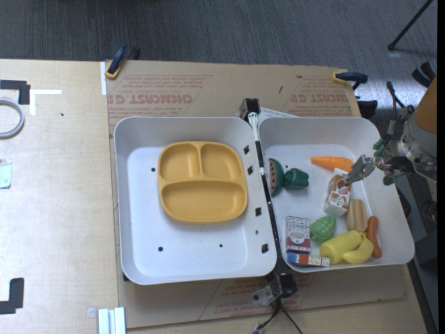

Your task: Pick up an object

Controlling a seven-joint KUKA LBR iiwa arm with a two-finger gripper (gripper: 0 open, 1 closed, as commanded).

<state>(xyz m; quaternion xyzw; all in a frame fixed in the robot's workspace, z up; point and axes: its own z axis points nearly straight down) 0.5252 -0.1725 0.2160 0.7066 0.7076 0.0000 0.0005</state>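
We see the gripper low over the right bin, near its right wall, just above a small carton; whether it is open or closed we cannot tell, and we see nothing held.

The pickable things crowd this bin. A carrot lies toward the far edge, a watermelon slice and a green pepper sit by the left wall, and along the near edge a red-and-white box, a green vegetable, a yellow banana and sausages are packed touching. The left bin holds a yellow divided plate.

Our worry is the crowding: a descent beside the carton could nudge it against the sausages or tip it, and a grasp close to the wall could catch the rim.

The cardboard under the bins bears red print, upside down; we read it roughly as "CHEMAST GP". The carton's and box's labels are too small to read.
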